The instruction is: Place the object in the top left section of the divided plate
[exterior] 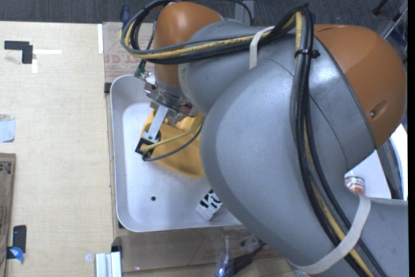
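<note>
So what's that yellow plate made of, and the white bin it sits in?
The yellow plate looks like smooth plastic: even colour, soft sheen, though the arm hides much of it. The white bin also seems plastic, glossy with rounded moulded corners; it could be enamelled metal.

One camera looks down at a slant, close above the bin (126, 159); the arm (292, 139) enters from the right.
</note>
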Tool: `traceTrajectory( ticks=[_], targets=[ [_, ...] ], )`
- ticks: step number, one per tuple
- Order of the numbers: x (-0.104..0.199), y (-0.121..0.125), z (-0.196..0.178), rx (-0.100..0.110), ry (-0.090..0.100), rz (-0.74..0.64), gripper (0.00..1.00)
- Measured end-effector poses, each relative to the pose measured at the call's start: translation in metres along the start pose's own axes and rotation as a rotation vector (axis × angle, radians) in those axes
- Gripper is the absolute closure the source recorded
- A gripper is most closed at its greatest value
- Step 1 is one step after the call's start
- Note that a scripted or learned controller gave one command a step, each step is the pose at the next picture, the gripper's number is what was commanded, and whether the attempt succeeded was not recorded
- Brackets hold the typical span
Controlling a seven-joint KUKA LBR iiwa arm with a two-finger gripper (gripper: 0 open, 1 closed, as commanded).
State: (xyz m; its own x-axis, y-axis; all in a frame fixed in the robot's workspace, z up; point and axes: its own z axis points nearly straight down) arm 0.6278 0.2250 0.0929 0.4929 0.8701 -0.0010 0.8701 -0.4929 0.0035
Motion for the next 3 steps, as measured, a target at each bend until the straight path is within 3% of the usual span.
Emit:
traceTrajectory(
  ticks=[1, 2, 3],
  targets=[
    [-0.088, -0.011, 0.000, 0.002, 0.003, 0.043, 1.00],
    [0.002, 0.017, 0.003, 0.007, -0.006, -0.050, 1.00],
    [-0.027, 0.051, 0.001, 0.005, 0.001, 0.460, 1.00]
  ],
)
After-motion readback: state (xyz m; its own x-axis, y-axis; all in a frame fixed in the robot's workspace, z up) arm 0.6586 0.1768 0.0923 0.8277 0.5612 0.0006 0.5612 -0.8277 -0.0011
